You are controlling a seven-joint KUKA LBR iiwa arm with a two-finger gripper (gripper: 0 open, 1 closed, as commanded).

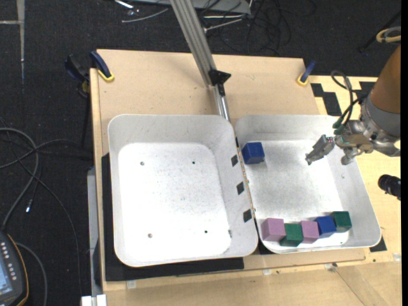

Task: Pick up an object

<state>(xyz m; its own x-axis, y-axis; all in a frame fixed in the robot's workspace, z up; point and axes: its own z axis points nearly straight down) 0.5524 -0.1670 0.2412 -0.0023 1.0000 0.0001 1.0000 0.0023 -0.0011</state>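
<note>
Arm (386, 94) is reaching in from the right, grey with the orange band showing above the wrist, and its gripper (317, 152) is hanging over the upper right part of the right bin (357, 190). Gripper state: cannot tell, the tip is too small and blurred to read. Nothing is showing between it and the bin floor that looks carried.

Blue cube (253, 152) is sitting alone in the right bin's upper left area, near the divide between the two bins, well apart from the gripper. Five more cubes are lining up along the right bin's lower edge, packed close together: a purple cube (273, 228) at the left end, a green cube (293, 233) just beside it, a second purple cube (310, 229), a small blue cube (326, 224), then a dark green cube (342, 220) at the right end. Whether neighbours in that row are actually touching is hard to tell, but they are looking pressed together.

Left bin (127, 171) is lying beside the right one on the wooden bench (159, 81). A metal pole (194, 37) is slanting down from the top toward the gap between the bins. Blue-and-yellow clamps (101, 65) are gripping the bench's far corners.
</note>
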